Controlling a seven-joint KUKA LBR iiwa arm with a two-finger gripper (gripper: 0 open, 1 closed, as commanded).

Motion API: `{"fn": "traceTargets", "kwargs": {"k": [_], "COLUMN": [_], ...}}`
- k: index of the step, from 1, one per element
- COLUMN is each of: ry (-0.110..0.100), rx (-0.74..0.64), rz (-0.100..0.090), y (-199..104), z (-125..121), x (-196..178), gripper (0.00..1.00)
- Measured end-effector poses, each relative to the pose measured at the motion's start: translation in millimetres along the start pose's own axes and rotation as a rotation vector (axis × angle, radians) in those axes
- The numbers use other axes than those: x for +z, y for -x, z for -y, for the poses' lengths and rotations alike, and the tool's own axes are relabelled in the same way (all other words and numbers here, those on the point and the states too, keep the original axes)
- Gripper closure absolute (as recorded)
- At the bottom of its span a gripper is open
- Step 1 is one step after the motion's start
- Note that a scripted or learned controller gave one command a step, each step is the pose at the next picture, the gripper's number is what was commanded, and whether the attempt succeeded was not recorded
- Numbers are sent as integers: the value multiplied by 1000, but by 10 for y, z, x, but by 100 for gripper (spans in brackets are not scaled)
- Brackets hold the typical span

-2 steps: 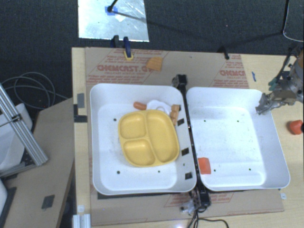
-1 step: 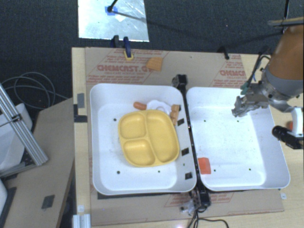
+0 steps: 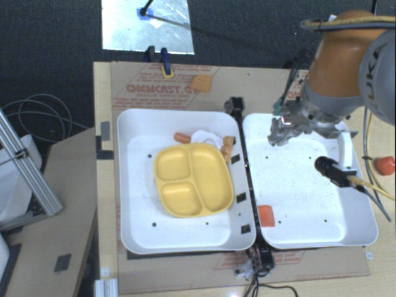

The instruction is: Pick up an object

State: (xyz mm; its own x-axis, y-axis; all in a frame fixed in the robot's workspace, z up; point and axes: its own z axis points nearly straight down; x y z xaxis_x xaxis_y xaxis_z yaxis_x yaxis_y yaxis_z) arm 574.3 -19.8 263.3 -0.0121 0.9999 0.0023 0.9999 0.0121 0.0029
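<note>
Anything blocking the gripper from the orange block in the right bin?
Nothing visible. The gripper is over the far-left part of the right bin; the orange block lies in its near-left corner, bare white floor between them.

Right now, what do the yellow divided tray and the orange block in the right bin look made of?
Yellow divided tray: likely moulded plastic, smooth, slight sheen; uniform colour and rounded compartment ridges point to it. Orange block: matte, flat colour, no highlights; foam, rubber or painted wood, cannot tell.

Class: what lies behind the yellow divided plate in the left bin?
An orange piece, a white item partly hidden by the yellow plate, and a tan block at its far corner. Anything beneath the plate is covered.
</note>
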Motion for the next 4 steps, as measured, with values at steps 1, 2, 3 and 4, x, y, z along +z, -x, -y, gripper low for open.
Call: {"fn": "traceTargets", "kwargs": {"k": [1,2,3,4], "ry": [4,18,1,-4], "rx": [16,17,9,17], "rz": [5,12,4,3], "y": [605,1499,1443,1884], "z": [296,183,185,642], "x": [-483,-2113,-2014,-1642], "gripper": [100,100,0,0]}}
